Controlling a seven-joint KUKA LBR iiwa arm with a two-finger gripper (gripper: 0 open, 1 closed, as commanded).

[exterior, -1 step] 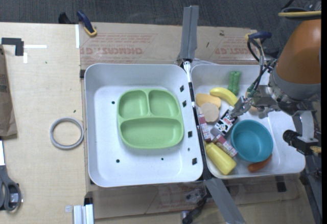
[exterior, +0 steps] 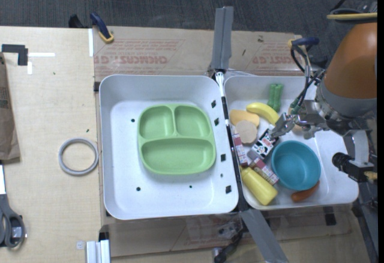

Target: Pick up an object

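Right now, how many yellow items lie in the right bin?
2: a banana near the back, and a yellow bottle at the front beside the blue bowl. Others may be hidden.

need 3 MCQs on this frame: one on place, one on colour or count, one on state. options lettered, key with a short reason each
1. Where is the green divided plate?
A. In the left bin
B. In the right bin
C. On the bench outside the bins

2. What colour is the bowl in the right bin?
A. Red
B. Blue
C. White

3. How does the bowl stand?
A. Upside down
B. On its side
C. Upright, its opening facing up

Key:
1 A: the plate lies flat within the left bin's white walls.
2 B: the bowl is teal-blue inside and out, near the banana and the yellow bottle.
3 C: its hollow inside is in view from above.
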